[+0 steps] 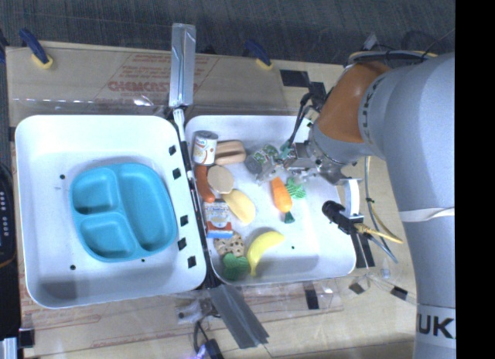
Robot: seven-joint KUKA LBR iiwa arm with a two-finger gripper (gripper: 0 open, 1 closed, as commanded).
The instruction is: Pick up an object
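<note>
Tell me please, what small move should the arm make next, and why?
Probably a short descent toward the carrot. The gripper appears to sit over the right bin, just above the carrot's green top, and I see nothing between its fingers. The carrot lies apart from the banana and the other toy foods, so it looks like the easiest target.

Grey arm low from right; orange-banded wrist
</note>
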